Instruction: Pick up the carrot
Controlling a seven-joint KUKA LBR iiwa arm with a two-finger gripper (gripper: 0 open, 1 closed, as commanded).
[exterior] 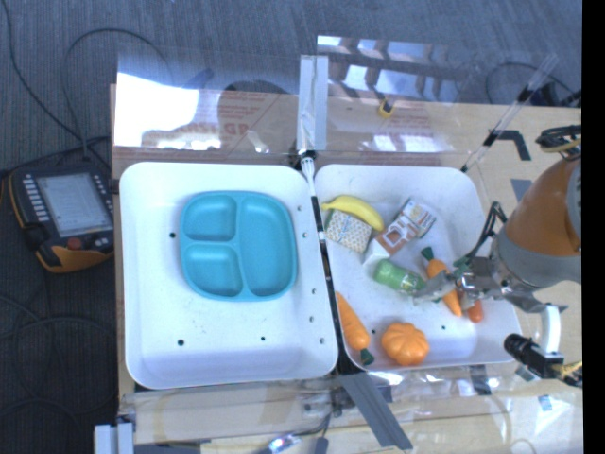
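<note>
The carrot (438,270) lay in the right bin (473,348), just right of the green bottle (397,276). Its long axis slanted, leafy end up-left, tip down-right under the gripper (459,288). Whether that gripper was open or closed could not be told.

Pale wooden table (548,414), with two shallow white bins side by side on it. Left bin (151,329) touching the right bin (473,192) along a shared edge. Clear plastic sheeting (255,112) lying on the table just behind the left bin, glaring with reflected light. Dark carpeted floor (57,348) left of the left bin, carrying a handheld control pendant (61,218) and loose black cables (66,45).
</note>
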